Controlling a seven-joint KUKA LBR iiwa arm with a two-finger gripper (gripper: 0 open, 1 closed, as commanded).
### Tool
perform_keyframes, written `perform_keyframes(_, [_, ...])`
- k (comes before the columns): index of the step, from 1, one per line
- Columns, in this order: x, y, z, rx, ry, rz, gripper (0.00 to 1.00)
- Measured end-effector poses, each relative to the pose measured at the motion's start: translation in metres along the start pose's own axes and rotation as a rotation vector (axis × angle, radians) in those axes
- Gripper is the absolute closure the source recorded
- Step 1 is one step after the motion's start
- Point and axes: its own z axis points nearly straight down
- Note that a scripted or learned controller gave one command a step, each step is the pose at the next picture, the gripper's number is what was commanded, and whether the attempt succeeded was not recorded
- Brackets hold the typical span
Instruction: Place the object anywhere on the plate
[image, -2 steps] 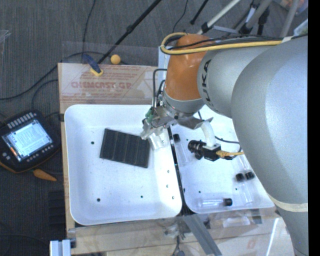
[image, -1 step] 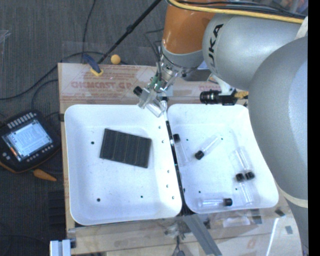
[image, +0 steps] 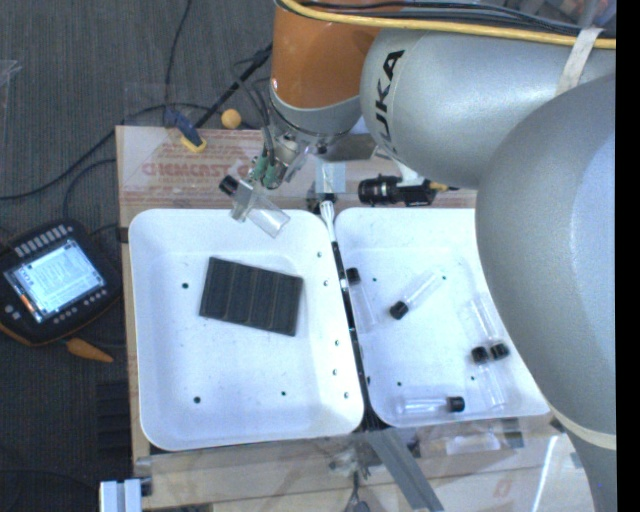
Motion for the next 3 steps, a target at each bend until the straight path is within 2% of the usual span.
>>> perform_keyframes(1, [0.101,-0.002,-0.004,0.001,0.003,-0.192,1.0])
perform_keyframes(2, [0.172,-0.054,0.008,0.002,0.003,-0.34,1.0])
perform_keyframes(3, [0.103,-0.014,-0.049,-0.001,0.0,-0.353,1.0])
